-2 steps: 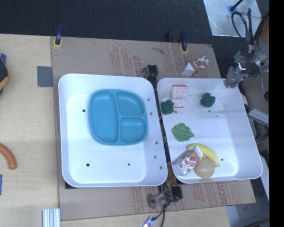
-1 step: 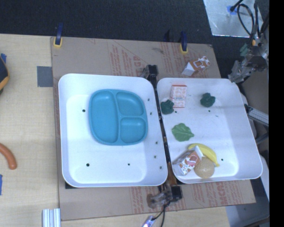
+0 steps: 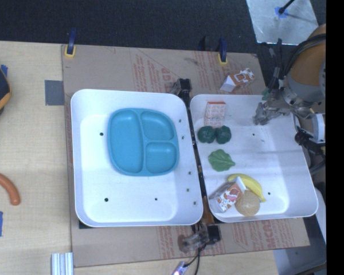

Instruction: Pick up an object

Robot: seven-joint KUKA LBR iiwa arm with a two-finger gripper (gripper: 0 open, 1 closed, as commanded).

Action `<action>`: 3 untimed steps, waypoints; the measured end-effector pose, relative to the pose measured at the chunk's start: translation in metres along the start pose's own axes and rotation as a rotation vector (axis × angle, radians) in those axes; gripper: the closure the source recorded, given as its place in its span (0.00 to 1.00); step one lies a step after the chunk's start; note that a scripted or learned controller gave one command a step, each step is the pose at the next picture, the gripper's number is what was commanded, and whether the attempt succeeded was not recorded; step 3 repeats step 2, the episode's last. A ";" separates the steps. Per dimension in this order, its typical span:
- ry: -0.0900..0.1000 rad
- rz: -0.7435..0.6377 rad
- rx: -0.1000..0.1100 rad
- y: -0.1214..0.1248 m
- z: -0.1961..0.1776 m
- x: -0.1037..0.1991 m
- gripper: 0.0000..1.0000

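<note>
Two shallow white bins [image 3: 80, 153] sit side by side. Above the right bin's far edge hangs the grey two-finger gripper [image 3: 262, 114] (grip state unclear); a yellow plastic banana [image 3: 251, 184] lies near its front.

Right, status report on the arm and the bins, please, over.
Tool over right white bin, far edge, holding nothing visible. Yellow banana, green leaf untouched. Nothing in the way.

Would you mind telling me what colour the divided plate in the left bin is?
The divided plate is light blue, shown clearly in the camera view.
</note>
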State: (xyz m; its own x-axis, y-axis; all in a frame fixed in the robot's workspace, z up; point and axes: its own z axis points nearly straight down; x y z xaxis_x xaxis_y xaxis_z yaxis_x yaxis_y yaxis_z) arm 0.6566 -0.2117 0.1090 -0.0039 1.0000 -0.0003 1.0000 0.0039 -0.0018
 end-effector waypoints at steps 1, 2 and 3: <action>0.000 -0.001 -0.001 -0.014 -0.097 0.088 0.00; -0.001 0.001 0.002 -0.108 -0.110 0.068 0.00; -0.001 0.001 0.002 -0.108 -0.110 0.068 0.00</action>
